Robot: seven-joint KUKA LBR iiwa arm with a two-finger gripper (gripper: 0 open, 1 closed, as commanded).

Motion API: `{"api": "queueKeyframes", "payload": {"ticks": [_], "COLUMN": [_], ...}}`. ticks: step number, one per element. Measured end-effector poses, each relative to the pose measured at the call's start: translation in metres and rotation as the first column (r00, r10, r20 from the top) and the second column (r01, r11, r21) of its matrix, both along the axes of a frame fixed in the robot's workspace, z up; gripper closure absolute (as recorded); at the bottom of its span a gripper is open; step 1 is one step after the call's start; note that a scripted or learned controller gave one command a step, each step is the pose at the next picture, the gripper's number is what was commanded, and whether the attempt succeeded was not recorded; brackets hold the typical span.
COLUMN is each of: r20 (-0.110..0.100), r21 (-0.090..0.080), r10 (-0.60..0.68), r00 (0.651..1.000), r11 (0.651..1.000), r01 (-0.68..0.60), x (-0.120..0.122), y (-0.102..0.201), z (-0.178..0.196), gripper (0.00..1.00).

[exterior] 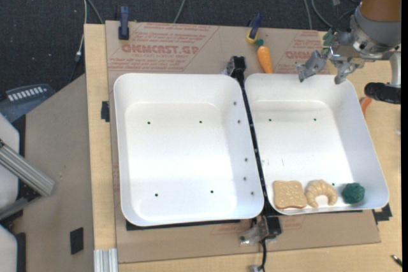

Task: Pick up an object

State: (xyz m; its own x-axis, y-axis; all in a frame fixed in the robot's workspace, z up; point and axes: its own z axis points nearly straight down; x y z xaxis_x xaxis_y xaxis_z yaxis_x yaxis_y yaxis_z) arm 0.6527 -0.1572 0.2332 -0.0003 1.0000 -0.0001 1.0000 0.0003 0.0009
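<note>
Three small items lie along the near edge of the right bin (319, 137): a tan toast slice (288, 194), a pale croissant (321, 192) and a dark green ball (354, 193). My gripper (326, 67) hangs open over the far rim of the right bin, its two grey fingers spread apart with nothing between them. It is well away from the three items, which sit at the opposite end of the bin.
The left bin (182, 150) sits beside the right one. An orange carrot-like piece (264, 58) lies on the cardboard behind the bins. Blue clamps (123, 21) hold the board's far edge. Cables run across the dark floor behind.
</note>
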Motion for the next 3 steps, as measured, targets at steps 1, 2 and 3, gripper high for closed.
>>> {"api": "queueKeyframes", "payload": {"ticks": [1, 2, 3], "r20": [-0.005, -0.004, -0.005], "r21": [0.001, 0.001, 0.001], "r10": [0.0, 0.001, 0.0], "r00": [1.0, 1.0, 1.0], "r11": [1.0, 1.0, 1.0], "r01": [0.0, -0.001, 0.0], "x": [0.003, 0.01, 0.009], "y": [-0.008, -0.003, -0.002], "z": [-0.058, -0.105, -0.151], "gripper": [0.0, 0.0, 0.0]}}
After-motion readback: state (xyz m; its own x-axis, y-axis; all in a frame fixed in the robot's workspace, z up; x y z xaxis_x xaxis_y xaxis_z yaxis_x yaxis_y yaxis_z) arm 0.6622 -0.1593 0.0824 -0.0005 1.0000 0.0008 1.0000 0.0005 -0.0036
